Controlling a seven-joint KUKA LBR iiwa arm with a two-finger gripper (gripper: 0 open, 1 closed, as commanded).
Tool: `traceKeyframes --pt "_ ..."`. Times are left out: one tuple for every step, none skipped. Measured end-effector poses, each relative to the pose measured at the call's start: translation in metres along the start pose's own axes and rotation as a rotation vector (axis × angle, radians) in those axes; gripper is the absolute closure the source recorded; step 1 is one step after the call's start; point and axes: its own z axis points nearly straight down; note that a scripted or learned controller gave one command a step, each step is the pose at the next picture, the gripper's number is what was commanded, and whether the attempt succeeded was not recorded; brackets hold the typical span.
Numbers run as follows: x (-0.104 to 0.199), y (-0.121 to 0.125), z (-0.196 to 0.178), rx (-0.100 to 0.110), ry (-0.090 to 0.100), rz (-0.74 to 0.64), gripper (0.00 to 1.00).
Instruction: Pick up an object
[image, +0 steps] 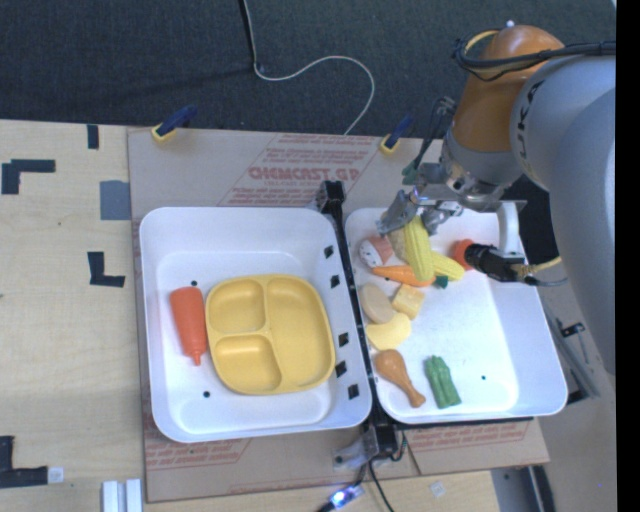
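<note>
Camera view looks down on 2 white bins set side by side on a cardboard sheet. The gripper hangs over the upper left part of the right bin, and a yellow corn cob sits between its fingers, tilted and raised above the pile of toy food below. Whether the cob is fully clear of that pile cannot be told from this angle. Under and beside the cob lie an orange carrot, a pale slice, a yellow wedge and a small red piece near the far wall. Closer to the front edge lie a drumstick and, just beside it, a green vegetable. The left bin holds a yellow divided plate with 3 compartments, and an orange pepper lies just beside the plate's left rim.
</note>
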Motion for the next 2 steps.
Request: traceKeyframes --pt "0.005 -0.004 -0.01 0.001 -0.001 0.002 1.0" --pt "-0.004 0.002 0.0 0.002 -0.003 0.003 1.0"
